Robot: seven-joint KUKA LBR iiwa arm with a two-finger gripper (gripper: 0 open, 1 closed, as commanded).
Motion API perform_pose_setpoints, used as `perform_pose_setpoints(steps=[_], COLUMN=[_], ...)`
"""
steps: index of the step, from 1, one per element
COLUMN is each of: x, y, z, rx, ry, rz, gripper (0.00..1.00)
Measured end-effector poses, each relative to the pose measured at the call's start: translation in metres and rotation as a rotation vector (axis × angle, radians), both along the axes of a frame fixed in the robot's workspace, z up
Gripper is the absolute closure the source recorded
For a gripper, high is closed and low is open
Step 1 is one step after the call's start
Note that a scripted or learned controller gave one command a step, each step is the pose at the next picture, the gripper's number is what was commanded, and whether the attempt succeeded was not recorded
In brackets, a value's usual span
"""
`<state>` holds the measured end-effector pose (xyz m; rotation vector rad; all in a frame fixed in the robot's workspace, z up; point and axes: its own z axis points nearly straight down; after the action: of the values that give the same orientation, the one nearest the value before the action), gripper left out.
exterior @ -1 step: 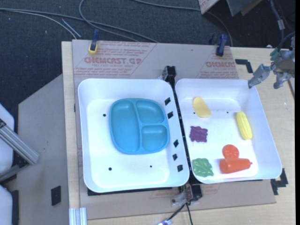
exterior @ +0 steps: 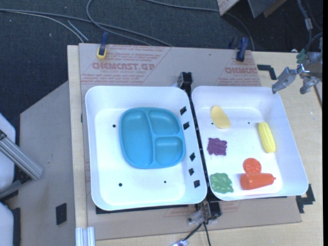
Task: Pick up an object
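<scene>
Nearest pieces: green leafy toy [exterior: 221, 182] and orange-red toy [exterior: 254, 176] lie side by side at the near edge of the right bin [exterior: 289, 122], farthest below the fingers of all the toys; I see nothing touching them.
Other candidates: yellow corn cob [exterior: 266, 136] lies closest to the fingers, just below and slightly left of them; purple grape cluster [exterior: 217, 146] and pale yellow piece [exterior: 220, 117] lie further left, near the divider between the bins.
Gripper: gripper [exterior: 292, 83] hangs over the far right corner of the right bin, at its rim.
Fingers: I read them as spread apart with nothing between them; no toy is grasped.
Arm: only the wrist end is visible to me, at the right side of the view.
Left bin: left bin [exterior: 92, 137] sits well left of the fingers and carries a blue divided plate [exterior: 152, 137] lying flat.
Bench: both bins rest on a tan board [exterior: 133, 60] printed with red lettering, pinned by a yellow clamp [exterior: 102, 50] and a blue clamp [exterior: 242, 47] at its far edge.
</scene>
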<state>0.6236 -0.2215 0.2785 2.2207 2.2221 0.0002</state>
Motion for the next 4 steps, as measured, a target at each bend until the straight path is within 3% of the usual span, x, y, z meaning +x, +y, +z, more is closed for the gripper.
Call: perform_pose_setpoints(steps=[3,4], x=[0.019,0.021], y=[0.006,0.005], z=[-0.155,-0.139], rx=[0.003,0.0], ry=[0.006,-0.002], rz=[0.002,0.003], gripper=[0.0,1.0])
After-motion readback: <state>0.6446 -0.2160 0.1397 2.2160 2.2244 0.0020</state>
